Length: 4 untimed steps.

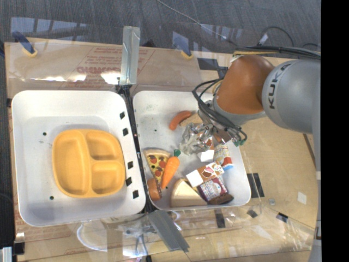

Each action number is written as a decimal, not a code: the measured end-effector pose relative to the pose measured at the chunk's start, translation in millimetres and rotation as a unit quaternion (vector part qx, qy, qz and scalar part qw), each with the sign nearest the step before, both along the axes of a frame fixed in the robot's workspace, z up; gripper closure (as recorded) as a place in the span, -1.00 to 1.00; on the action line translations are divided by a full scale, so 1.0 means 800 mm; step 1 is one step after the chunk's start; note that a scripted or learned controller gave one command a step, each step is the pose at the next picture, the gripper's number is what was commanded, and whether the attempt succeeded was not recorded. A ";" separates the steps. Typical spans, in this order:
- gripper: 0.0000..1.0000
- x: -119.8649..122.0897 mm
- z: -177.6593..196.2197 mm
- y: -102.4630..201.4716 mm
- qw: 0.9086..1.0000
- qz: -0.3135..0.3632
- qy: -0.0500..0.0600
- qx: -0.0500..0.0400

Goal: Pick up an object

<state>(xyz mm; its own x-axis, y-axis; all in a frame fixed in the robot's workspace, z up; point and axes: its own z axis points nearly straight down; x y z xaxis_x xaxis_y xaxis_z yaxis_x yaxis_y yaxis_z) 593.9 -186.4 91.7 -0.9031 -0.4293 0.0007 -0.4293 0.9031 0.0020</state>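
Right white bin, centre of frame: orange plastic carrot, long axis near-vertical, green top pointing up-right, beside pizza slice toy. Metal two-finger gripper above it at mid-bin; opening and hold cannot be told.

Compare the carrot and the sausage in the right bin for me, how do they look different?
The carrot is bright orange with a green tip, while the sausage is darker reddish orange and plain. The carrot tapers to a point; the sausage is rounded and slightly curved. The carrot lies near the pizza slice toward the bin's front, the sausage farther back. Both lie flat and are elongated.
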 end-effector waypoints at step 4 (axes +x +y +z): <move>-1.00 -0.086 0.000 0.060 0.999 -0.037 0.000 0.000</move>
